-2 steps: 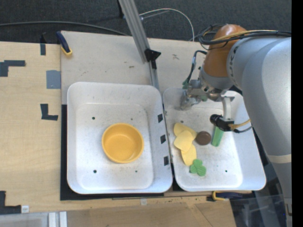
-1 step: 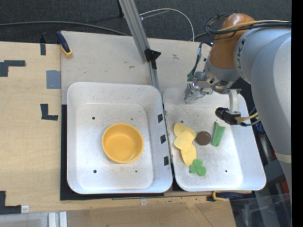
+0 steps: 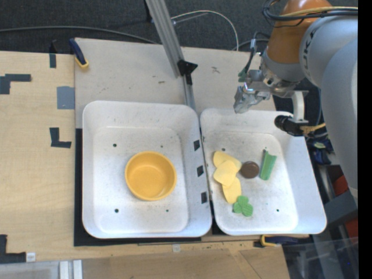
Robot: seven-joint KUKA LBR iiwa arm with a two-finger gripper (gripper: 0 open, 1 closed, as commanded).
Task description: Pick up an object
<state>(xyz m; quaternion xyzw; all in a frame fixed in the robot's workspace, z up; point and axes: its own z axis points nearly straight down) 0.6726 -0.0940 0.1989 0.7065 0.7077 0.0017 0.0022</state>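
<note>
The right bin [image 3: 302, 211] holds several small things: a pale yellow cluster of pieces [image 3: 225, 172], a brown round piece [image 3: 250, 170], a green stick [image 3: 267, 165] and a small green leafy piece [image 3: 243, 207]. My gripper [image 3: 244, 102] hangs above the bin's far rim, well clear of all of them, with nothing seen between its fingers. The grey arm with its orange band comes in from the upper right.
The left bin [image 3: 99, 121] holds a yellow bowl [image 3: 150, 175]. A slanted metal pole [image 3: 168, 31] rises behind the bins, near their shared wall. Cables hang by the wrist at the right.
</note>
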